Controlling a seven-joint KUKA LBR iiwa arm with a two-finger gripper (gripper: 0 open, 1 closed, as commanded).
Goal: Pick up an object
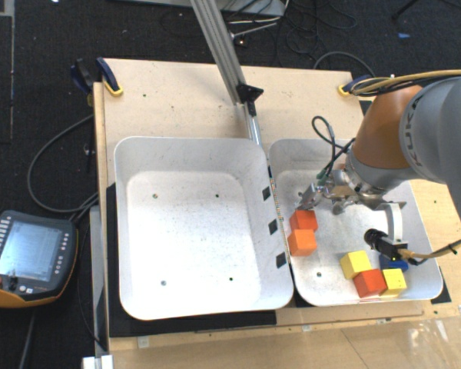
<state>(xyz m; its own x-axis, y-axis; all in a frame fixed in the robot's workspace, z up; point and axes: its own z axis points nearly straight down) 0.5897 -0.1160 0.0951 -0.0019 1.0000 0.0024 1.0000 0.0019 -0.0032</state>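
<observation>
The gripper (pixel 311 198) hovers over two orange blocks (pixel 303 232) at the right bin's (pixel 422 229) left edge; its state is unclear. Approach step; next, descend squarely onto one.

No legible text, labels or numbers anywhere.

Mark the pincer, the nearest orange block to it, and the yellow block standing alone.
pincer (pixel 311 198), camera view, between its fingertips
orange block (pixel 305 221), camera view, top face
yellow block (pixel 356 264), camera view, top face
</observation>
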